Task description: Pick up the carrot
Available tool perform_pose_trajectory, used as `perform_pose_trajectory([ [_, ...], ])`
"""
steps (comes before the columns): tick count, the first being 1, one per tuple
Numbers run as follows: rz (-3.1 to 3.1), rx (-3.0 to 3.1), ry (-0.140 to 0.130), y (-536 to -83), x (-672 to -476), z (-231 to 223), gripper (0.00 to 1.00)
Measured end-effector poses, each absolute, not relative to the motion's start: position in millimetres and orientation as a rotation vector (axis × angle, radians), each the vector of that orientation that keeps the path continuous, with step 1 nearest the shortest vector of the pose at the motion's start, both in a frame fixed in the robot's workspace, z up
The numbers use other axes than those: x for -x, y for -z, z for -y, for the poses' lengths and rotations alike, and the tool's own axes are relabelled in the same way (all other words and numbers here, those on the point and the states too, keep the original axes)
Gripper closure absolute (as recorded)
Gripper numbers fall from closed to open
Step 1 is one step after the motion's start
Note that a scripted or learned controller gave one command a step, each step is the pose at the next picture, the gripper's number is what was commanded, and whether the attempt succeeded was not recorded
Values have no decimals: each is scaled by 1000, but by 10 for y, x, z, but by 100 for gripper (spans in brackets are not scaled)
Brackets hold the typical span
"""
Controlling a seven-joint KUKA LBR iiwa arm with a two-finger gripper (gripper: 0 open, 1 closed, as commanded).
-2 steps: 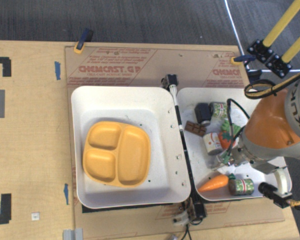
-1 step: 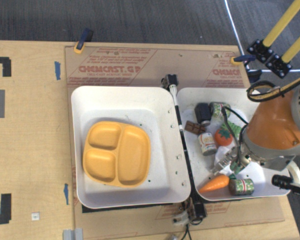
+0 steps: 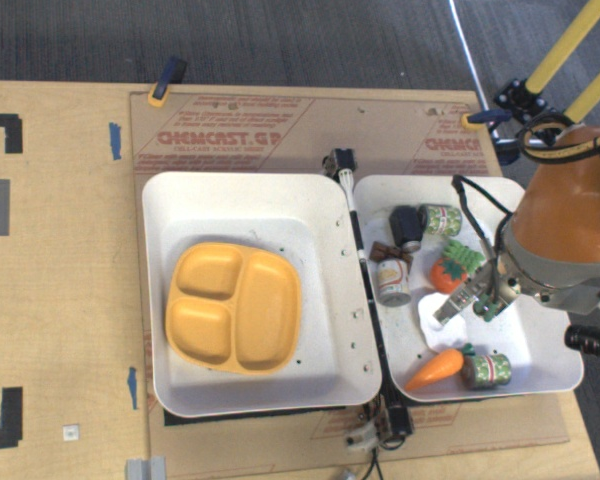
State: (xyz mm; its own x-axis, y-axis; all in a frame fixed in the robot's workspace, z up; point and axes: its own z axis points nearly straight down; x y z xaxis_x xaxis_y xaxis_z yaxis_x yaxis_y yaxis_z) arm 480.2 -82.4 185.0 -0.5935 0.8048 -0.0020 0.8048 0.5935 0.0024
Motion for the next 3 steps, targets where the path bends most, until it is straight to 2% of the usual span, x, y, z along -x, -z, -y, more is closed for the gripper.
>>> perform_pose_trajectory([
  [1, -2782, -1456, -3, -1846, -4796, -669, 100],
  [2, -2954, -1050, -5, -872, -4814, -1237, 100],
  [3, -3021, -845, -10, -874, -4866, -952, 100],
])
